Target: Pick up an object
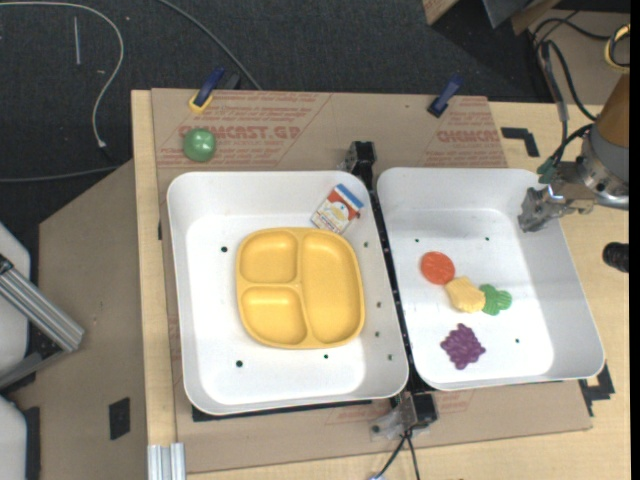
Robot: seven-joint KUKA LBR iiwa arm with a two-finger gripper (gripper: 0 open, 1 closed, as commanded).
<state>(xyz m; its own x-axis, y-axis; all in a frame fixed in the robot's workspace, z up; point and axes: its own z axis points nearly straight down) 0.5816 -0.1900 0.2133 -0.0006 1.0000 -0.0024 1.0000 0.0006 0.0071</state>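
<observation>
End effector (537, 211) poised at the far right rim of the right bin (560, 268), its opening not discernible from this angle. Bench (160, 298), a cardboard-covered board, carries both bins; the left bin (200, 268) holds a yellow divided tray (300, 288) and, beyond it, a small carton (337, 209) leaning at the far wall. Candidate objects lie in the right bin, well apart from the end effector: an orange round piece (437, 267), a yellow piece (464, 294) touching a green piece (494, 300), and purple grapes (462, 345) nearest the viewer. Probable failure: a descent on the touching yellow and green pair could push both aside, or closing on a low, rounded piece could let it slip out. A green ball (200, 145) rests on the bench's far left corner; dark carpet (300, 28) with loose cables surrounds the bench.
</observation>
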